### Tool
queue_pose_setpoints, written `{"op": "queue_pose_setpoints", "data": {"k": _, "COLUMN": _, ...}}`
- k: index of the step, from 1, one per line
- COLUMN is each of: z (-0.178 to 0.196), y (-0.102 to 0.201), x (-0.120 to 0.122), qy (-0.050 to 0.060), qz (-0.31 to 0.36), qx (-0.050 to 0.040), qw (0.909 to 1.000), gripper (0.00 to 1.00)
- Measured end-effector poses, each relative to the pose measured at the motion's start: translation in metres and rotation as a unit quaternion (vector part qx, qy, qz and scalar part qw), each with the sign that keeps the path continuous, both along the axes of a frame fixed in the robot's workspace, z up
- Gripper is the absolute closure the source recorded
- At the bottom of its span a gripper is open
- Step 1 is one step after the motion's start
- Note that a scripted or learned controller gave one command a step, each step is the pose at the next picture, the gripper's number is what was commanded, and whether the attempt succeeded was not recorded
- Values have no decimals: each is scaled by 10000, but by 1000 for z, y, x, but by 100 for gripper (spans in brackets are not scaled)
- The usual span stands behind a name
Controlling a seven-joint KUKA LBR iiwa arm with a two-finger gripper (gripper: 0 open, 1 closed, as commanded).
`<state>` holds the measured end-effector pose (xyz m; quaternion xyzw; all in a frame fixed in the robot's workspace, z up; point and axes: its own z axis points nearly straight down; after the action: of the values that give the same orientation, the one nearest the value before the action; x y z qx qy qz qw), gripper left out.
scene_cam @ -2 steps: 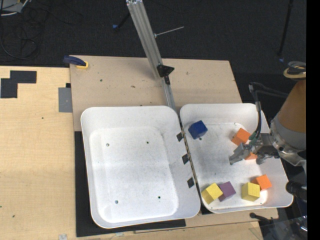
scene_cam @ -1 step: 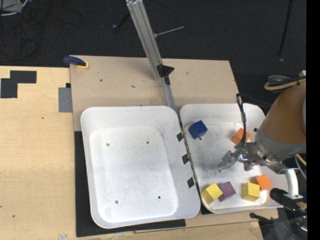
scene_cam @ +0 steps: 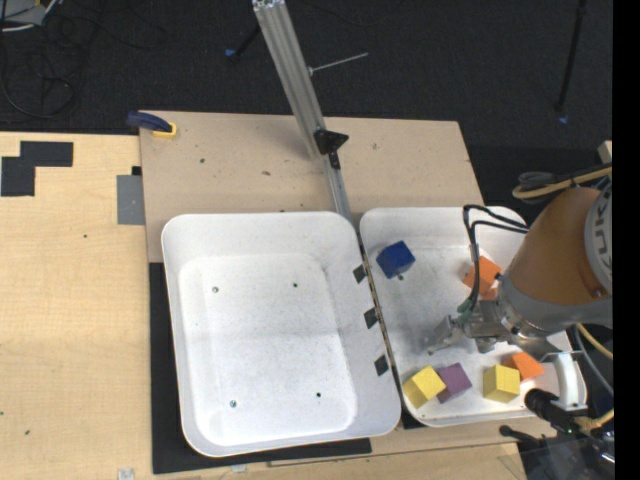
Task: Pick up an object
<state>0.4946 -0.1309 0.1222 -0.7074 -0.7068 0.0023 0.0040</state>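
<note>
Gripper low over the right bin's blocks

Nearest, a yellow block (scene_cam: 426,384) and a purple block (scene_cam: 455,379) are seen touching at the right bin's (scene_cam: 420,230) front edge, just front-left of the gripper (scene_cam: 455,334); its grip state cannot be told. A blue block (scene_cam: 396,259) lies toward the back-left corner.

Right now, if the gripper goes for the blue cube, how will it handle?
The blue cube looks blocky with flat faces, so it will probably slide rather than roll. It seems small and likely light. It stands apart from the other blocks in the right bin, so a push should meet nothing nearby.
</note>
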Motion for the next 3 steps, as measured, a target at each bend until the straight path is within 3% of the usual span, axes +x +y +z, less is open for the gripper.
{"op": "queue_pose_setpoints", "data": {"k": 1, "z": 12, "y": -3, "x": 1, "qy": -19, "qz": -33, "qx": -6, "qw": 10000, "gripper": 100}}
{"op": "queue_pose_setpoints", "data": {"k": 3, "z": 127, "y": -7, "x": 6, "qy": -62, "qz": 9, "qx": -17, "qw": 10000, "gripper": 100}}
